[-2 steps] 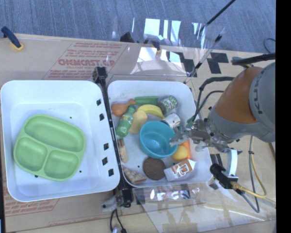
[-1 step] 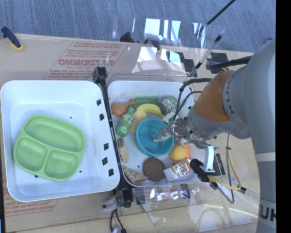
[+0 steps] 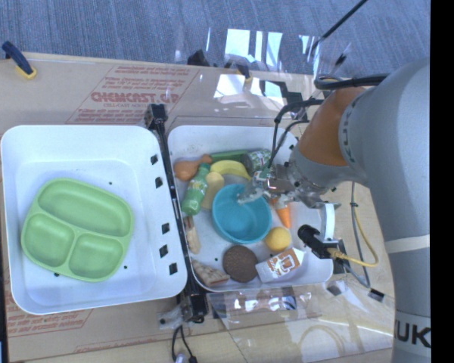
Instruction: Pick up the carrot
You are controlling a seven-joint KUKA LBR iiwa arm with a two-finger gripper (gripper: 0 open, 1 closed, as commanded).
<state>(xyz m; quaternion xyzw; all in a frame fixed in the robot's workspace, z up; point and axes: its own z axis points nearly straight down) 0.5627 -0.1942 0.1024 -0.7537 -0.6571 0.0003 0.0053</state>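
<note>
The carrot [image 3: 284, 216] is a small orange piece lying in the right bin [image 3: 212, 136], just right of the blue bowl [image 3: 240, 216] and above a yellow lemon [image 3: 278, 239]. My gripper [image 3: 266, 187] hangs low over the bowl's upper right rim, just up and left of the carrot. The wrist hides part of the carrot's upper end. I see nothing between the gripper's tips.
The right bin also holds a banana [image 3: 228, 169], a green bottle [image 3: 195, 191], an orange-brown piece [image 3: 188, 169], a brown round disc [image 3: 240, 262] and a white carton [image 3: 284, 265]. In the left bin [image 3: 30, 150] lies a green divided plate [image 3: 77, 229].
</note>
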